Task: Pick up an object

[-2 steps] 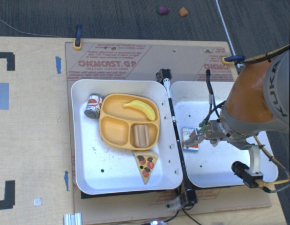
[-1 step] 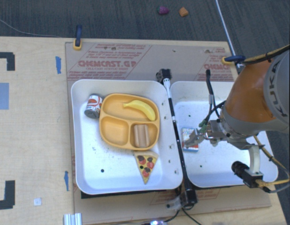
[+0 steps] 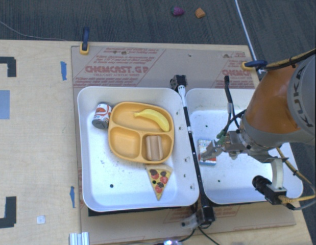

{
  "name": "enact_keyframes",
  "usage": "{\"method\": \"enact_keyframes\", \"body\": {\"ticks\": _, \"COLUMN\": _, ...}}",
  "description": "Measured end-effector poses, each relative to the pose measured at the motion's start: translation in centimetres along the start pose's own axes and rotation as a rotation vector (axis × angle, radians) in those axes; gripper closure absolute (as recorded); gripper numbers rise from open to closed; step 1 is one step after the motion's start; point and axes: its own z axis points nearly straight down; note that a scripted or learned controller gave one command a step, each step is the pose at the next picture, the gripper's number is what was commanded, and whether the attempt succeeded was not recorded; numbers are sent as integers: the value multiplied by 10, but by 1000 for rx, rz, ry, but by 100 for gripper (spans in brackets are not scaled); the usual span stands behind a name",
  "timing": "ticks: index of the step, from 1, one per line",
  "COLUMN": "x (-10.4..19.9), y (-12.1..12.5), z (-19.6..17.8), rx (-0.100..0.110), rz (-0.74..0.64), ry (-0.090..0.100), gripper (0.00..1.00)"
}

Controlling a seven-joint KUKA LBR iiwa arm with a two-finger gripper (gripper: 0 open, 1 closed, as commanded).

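Gripper (image 3: pixel 215 149): I cannot tell its state; it is over the packet (image 3: pixel 207 152).
Risk: I fear packet slides against right bin (image 3: pixel 219 190) left wall.

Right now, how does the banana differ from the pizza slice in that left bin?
The banana is plain yellow and curved; the pizza slice is a flat triangle with dark toppings. The banana lies in a compartment of the yellow tray, while the pizza slice lies on the floor of the left bin, just beyond the tray's edge. Both look like toy food.
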Motion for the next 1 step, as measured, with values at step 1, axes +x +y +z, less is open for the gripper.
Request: {"method": "enact_keyframes", "body": {"ticks": 1, "x": 0, "y": 0, "z": 0, "rx": 0, "rz": 0, "ry": 0, "gripper": 0}}
